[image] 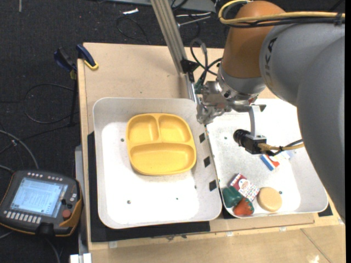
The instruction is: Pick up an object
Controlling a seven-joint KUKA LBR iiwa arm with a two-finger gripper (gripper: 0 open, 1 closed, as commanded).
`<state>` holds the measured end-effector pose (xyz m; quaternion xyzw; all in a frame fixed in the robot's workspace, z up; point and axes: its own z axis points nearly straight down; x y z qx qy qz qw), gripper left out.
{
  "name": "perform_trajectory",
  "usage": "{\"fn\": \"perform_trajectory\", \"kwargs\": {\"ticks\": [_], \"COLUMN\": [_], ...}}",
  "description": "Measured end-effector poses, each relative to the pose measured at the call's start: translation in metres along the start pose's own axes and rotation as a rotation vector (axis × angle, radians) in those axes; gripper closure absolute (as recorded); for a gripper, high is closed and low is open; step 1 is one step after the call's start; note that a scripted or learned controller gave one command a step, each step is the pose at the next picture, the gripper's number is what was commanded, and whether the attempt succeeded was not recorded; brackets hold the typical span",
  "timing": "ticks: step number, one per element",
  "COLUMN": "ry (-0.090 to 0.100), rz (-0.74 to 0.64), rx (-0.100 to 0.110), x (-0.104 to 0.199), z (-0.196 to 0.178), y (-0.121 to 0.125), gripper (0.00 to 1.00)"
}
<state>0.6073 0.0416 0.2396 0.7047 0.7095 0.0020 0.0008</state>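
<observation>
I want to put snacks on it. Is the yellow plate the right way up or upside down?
Right way up. The yellow plate lies flat in the left bin with its three hollow sections facing up, their raised dividers and rim showing.

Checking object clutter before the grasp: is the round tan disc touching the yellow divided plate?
Apart. The camera view shows the round tan disc in the right bin's near corner, the yellow divided plate in the left bin.

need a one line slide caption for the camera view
KUKA arm's gripper hovers at the divide between two white bins: yellow divided plate in the left bin, small toy foods clustered in the right.
</observation>
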Motion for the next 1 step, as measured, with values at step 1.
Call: {"fn": "perform_trajectory", "kwargs": {"ticks": [1], "ry": [-0.001], "rz": [0.000], "rx": [0.002], "x": [0.0415], "z": [0.0008], "y": [0.0165], "gripper": [1.00]}}
